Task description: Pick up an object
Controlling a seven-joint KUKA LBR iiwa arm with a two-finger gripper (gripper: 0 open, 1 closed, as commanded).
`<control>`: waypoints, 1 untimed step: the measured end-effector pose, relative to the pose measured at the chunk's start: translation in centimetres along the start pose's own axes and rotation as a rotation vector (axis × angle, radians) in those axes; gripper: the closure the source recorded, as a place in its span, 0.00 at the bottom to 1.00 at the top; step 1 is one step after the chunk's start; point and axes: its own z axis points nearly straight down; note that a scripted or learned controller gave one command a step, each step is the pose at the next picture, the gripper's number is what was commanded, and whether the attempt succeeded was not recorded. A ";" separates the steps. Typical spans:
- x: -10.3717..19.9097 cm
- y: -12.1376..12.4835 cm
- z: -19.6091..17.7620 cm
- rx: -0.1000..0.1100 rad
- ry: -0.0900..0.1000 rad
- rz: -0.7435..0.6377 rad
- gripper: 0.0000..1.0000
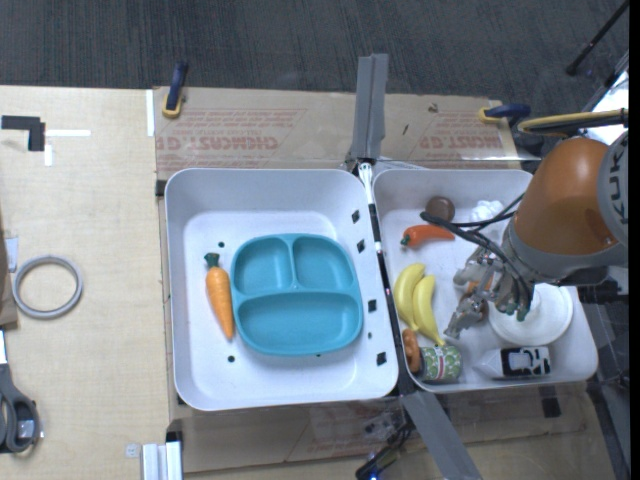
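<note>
One fixed camera looks steeply down on two white bins [180,298], the tabletop [80,368] spreading left of them.

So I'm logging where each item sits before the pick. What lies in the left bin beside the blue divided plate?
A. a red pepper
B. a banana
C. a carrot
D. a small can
C. The carrot lies in the left bin just left of the blue divided plate; the bananas are in the right bin.

Grey arm [560,218] reaches in from right, wrist angled down-left.
</note>
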 end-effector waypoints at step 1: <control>0.5 3.5 0.0 0.000 -0.002 0.048 0.00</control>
